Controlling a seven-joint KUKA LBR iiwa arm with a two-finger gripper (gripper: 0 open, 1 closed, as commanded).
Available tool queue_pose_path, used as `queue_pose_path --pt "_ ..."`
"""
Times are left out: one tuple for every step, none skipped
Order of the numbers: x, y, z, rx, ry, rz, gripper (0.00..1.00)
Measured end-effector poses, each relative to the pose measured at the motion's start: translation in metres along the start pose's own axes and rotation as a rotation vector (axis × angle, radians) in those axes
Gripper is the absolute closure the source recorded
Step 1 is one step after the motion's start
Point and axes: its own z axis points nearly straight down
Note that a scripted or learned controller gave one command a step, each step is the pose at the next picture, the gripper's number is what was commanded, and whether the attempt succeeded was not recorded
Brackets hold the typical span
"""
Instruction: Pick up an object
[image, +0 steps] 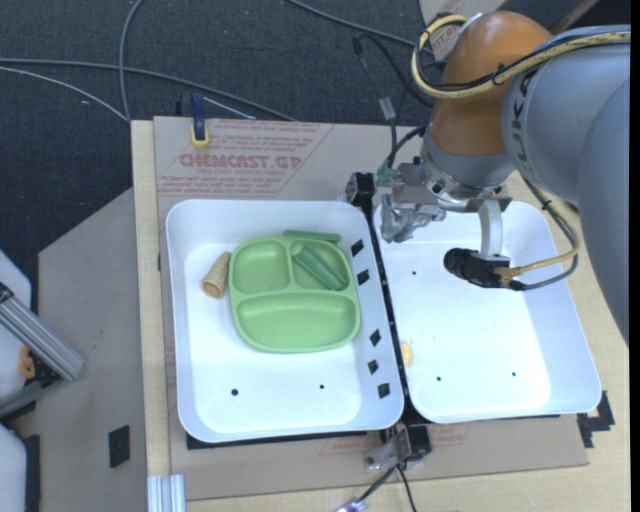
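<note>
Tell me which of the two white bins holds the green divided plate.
The left bin: the green divided plate lies in it, with a tan cone beside it. The right bin has the hand over its near-left corner instead.

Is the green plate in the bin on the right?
No, the green plate lies in the left bin, beside a small cone.

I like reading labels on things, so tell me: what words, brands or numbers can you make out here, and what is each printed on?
"CHEMCAST GP", in large red letters on the brown board under the bins, behind the left bin.
Smaller red lines above and below that name on the same board: too small and blurred to read.
Dark letters on the grey arm, possibly part of a brand name: cut off by the orange band, not readable.
</note>
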Motion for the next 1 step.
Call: queue_pose_path --pt "0.0641 0.0075 0.0042 -0.003 0.001 -0.001 1.0"
